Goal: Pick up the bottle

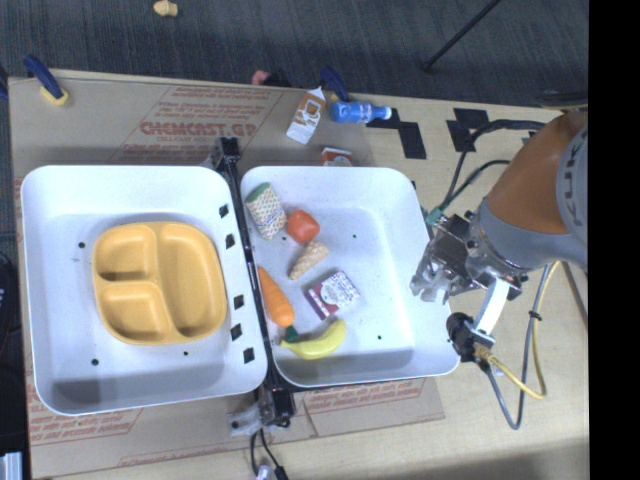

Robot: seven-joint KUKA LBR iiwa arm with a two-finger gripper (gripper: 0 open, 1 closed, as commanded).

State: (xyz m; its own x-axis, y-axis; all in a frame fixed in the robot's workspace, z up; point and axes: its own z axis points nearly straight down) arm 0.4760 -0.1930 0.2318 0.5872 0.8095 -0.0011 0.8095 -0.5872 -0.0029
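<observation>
A small blue bottle [355, 113] lies on its side on the bench behind the right bin [395, 193], outside it. A pale, green-speckled cylinder [265, 211], perhaps a bottle or can, lies in the right bin's back left corner. My gripper [436, 279] hangs over the right bin's right rim, well apart from both. Nothing shows in its grasp.
The right bin also holds a red tomato [303, 226], a corn piece [308, 259], a carrot [275, 298], a purple packet [333, 293] and a banana [318, 340]. The left bin [50, 268] holds a yellow divided plate [158, 280]. A small carton [305, 116] lies near the blue bottle.
</observation>
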